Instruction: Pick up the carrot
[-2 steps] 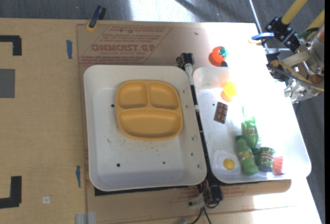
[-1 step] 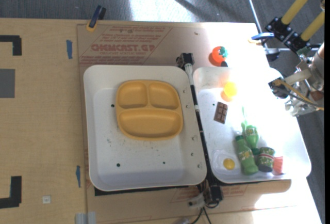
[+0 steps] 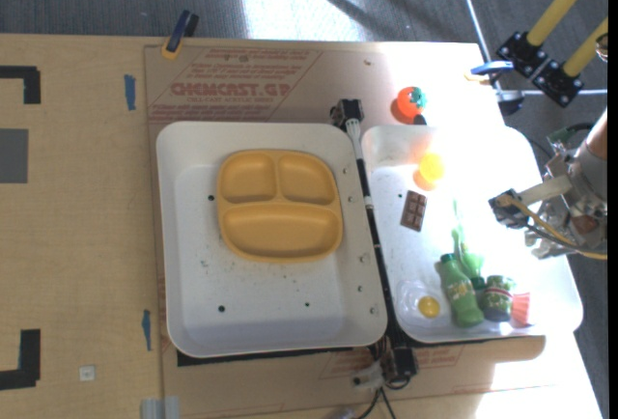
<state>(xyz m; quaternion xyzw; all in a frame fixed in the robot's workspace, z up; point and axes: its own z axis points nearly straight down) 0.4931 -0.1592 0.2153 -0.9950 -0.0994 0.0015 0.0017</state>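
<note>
The gripper hangs at the right rim of the right bin, and how far apart its fingers are I cannot tell. Nothing is visibly between them. The carrot, a small orange piece, lies in that bin's near right corner, touching a dark can beside the green bottle. The yellow tray sits in the left bin.

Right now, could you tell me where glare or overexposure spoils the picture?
In the camera view, sunlight washes out the right bin across its upper half, bleaching the yellow item there; the left bin and yellow divided plate are evenly lit; the gripper at the edge looks blurred.
</note>
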